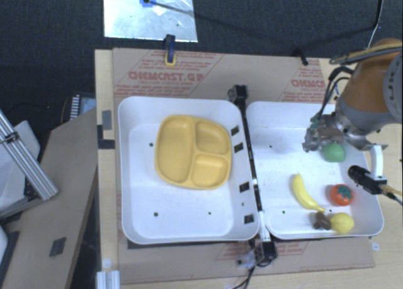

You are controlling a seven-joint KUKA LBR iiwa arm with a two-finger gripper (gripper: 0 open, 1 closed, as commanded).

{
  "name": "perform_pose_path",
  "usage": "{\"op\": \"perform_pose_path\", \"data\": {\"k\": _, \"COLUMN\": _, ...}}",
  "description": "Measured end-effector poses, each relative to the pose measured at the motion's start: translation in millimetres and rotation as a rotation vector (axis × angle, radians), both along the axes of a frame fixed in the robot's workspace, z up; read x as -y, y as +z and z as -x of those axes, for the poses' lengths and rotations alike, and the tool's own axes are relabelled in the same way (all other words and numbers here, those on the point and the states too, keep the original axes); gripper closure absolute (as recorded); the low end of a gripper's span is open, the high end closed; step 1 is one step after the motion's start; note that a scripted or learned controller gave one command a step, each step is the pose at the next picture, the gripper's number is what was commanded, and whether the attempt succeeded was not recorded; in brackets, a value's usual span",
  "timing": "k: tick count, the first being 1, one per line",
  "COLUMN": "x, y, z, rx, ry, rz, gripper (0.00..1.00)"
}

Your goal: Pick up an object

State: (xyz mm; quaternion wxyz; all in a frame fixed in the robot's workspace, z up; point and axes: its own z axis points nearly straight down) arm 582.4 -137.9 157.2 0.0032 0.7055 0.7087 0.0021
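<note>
Nearest me, a lemon (342, 222) and a small brown lump (322, 220) sit at the right bin's (277, 174) front edge, beside a banana (306, 194) and a tomato (340, 194). Farther back, the claw (319, 135) hangs low just beside a green ball (333, 152); whether it grips anything I cannot tell. Its grey arm (374, 89) bends in from the right. A smooth yellow divided plate (192, 151) lies in the left bin (135, 174).

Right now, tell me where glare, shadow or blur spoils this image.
Camera view: glare whitens the shiny foil sheet at top; the two white bins' floors look washed out; the grey pincer beside the green ball is soft, its detail unreadable; shadows are faint.
</note>
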Motion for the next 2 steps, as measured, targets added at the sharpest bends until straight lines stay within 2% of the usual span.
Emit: {"op": "perform_pose_path", "data": {"k": 2, "x": -4, "y": 110, "z": 2, "rx": -0.002, "ry": 0.001, "rz": 0.000, "gripper": 1.00}}
